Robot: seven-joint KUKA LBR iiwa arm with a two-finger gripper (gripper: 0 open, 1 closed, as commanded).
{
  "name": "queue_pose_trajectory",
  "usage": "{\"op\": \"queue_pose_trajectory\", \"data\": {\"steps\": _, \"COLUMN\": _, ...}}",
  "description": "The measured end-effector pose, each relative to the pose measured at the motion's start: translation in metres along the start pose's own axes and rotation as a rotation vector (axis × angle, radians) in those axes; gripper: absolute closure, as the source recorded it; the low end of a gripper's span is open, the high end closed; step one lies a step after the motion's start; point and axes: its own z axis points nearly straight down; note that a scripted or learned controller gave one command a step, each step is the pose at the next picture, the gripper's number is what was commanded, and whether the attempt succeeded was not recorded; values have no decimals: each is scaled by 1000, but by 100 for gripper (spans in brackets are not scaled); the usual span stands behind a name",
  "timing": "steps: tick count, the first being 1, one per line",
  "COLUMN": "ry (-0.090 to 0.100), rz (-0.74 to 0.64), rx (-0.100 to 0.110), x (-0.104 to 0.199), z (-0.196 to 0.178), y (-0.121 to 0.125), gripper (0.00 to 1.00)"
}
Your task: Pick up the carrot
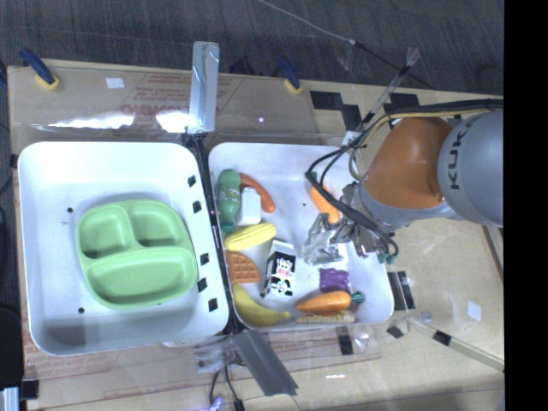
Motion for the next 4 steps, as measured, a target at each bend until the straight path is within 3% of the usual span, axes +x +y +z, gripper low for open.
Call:
{"op": "queue_pose_trajectory", "data": {"steps": 1, "ry": -6, "rz": 179, "rx": 3, "x": 17, "z": -60, "y": -1, "gripper": 100}}
{"op": "queue_pose_trajectory", "data": {"steps": 2, "ry": 1, "rz": -104, "rx": 0, "x": 61, "z": -24, "y": 4, "gripper": 100}}
{"op": "queue_pose_trajectory", "data": {"steps": 3, "ry": 0, "rz": -106, "rx": 0, "x": 60, "z": -24, "y": 4, "gripper": 0}}
{"op": "queue_pose_trajectory", "data": {"steps": 4, "ry": -4, "rz": -25, "rx": 1, "x": -18, "z": 11, "y": 0, "gripper": 0}}
